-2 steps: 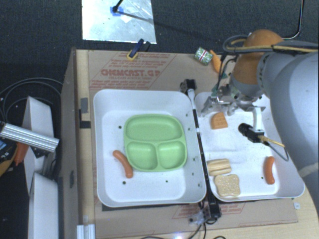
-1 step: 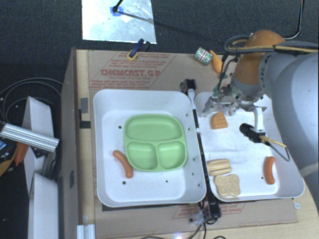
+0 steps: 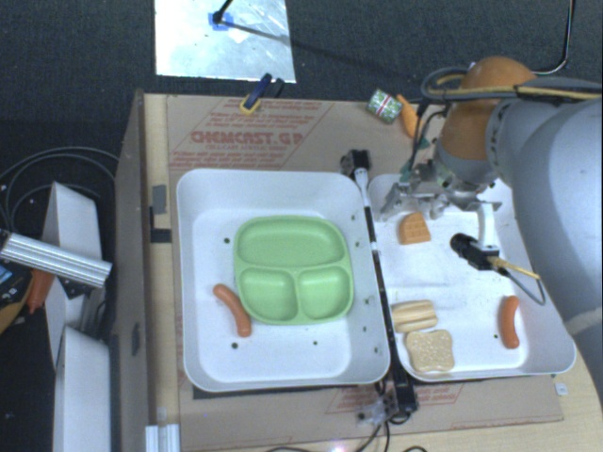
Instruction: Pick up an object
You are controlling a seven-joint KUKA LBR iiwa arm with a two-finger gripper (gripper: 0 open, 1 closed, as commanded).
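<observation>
Gripper (image 3: pixel 407 201) low over right bin (image 3: pixel 556 351), upper-left corner, beside divider. Tan food piece (image 3: pixel 414 228) just below it: small, orange-brown, blocky, lying on white floor. Top edge meets gripper metalwork; touching or just apart, cannot tell. Gripper spread or closed: cannot tell, wrist bulk covers it. Arm hides bin's upper-right part. Same bin: bun (image 3: pixel 413 314), bread slice (image 3: pixel 431 350), sausage (image 3: pixel 510 321). Left bin (image 3: pixel 203 215): green plate (image 3: pixel 292 266).

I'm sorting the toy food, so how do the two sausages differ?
The left-bin sausage lies slanted beside the green tray; the right-bin sausage runs nearly straight up the view, near its bin's right wall. The left-bin sausage looks longer than the right-bin one. Both are orange-red.
</observation>
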